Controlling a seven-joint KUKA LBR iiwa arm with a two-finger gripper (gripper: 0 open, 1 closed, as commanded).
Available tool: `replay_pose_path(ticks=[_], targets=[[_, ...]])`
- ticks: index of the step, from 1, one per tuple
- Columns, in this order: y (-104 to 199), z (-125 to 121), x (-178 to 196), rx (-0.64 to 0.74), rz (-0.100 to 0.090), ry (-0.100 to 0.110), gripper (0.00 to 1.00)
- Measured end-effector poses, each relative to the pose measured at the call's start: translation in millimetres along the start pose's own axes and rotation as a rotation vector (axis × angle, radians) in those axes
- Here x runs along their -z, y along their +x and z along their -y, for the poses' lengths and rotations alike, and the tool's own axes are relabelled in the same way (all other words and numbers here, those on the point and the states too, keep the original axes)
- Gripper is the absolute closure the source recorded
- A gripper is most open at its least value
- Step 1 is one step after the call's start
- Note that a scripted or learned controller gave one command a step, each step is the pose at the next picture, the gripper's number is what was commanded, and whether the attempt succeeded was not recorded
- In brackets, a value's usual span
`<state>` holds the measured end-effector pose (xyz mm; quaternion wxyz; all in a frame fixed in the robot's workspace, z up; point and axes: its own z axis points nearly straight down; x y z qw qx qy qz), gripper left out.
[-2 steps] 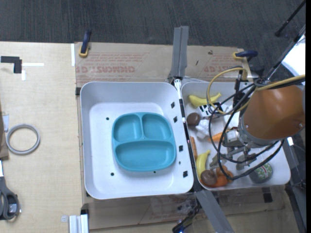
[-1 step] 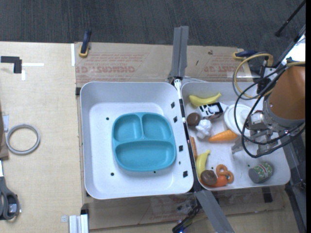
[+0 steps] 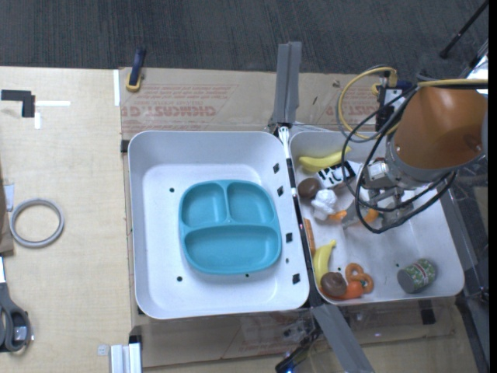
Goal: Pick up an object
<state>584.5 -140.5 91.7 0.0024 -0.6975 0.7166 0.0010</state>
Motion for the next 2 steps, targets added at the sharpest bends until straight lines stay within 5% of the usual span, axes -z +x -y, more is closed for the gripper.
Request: replay_pose_path(ticks=[1,2], targets=[[-26,-72,0,-0.184,-0.002,0.0,0.0],[59,-65,34,-0.221,-0.002,0.002,0.0]])
